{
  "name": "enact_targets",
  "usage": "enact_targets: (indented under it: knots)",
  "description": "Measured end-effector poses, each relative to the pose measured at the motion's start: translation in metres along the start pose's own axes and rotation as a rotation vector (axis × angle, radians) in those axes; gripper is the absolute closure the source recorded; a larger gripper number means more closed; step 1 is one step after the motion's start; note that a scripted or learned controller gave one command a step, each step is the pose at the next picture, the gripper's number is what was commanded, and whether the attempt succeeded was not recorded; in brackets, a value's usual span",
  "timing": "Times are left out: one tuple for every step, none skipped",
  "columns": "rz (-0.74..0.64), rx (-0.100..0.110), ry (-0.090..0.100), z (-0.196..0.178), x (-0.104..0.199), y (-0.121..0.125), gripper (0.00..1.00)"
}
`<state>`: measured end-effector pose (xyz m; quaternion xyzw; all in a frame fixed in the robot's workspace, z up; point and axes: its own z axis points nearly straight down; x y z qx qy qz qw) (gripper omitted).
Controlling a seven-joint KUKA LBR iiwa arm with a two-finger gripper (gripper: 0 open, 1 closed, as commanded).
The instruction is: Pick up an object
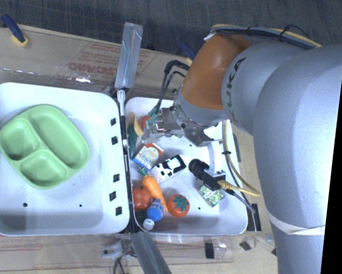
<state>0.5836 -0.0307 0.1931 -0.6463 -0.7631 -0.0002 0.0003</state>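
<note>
The right bin (235, 217) holds a heap of small things. A white, green and orange carton (147, 157) lies near its left wall, with a black-and-white patterned piece (170, 167) beside it. In front of these lie an orange carrot (153, 189), a red tomato (179, 205), a second red fruit (139, 198) and a blue-capped little bottle (153, 214). A green packet (212, 197) sits further right. My gripper (156, 125) hangs low over the bin's back left corner, just above the carton and next to a yellow-orange item (140, 124).
The left bin (3, 206) carries a green divided plate (42, 144). A grey strip (129, 55) rises from the wall between the bins. My bulky grey arm covers the right bin's back and right side. A dark green piece (132, 139) leans on the dividing wall.
</note>
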Motion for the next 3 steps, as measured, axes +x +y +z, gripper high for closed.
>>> enact_targets:
  knots:
    - [0.489,0.006,0.001,-0.047,-0.034,-0.095,1.00]
    - [0.408,0.005,-0.001,0.003,0.010,-0.093,1.00]
    - [0.409,0.005,-0.001,0.003,0.010,-0.093,0.00]
